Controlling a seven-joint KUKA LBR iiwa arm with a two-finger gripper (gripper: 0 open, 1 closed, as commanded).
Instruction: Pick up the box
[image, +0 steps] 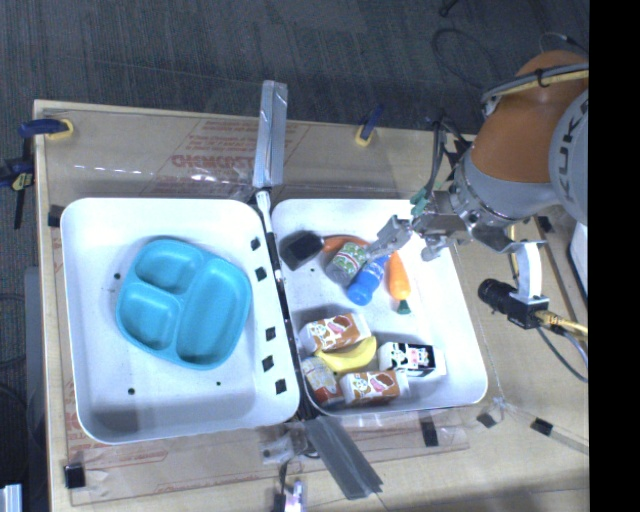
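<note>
Several small cartons lie at the near end of the right bin: a brown printed box, a black and white cow-print box and another brown box. My gripper hangs over the far part of that bin, above the orange carrot and the blue bottle. Its fingers stand open with nothing between them, one fingertip close to the bottle's top. The boxes lie well nearer the front than the gripper.
A yellow banana rests between the boxes, with a small can beside it. A green-labelled can and a black object lie at the far left of the right bin. The left bin holds a blue divided tray.
</note>
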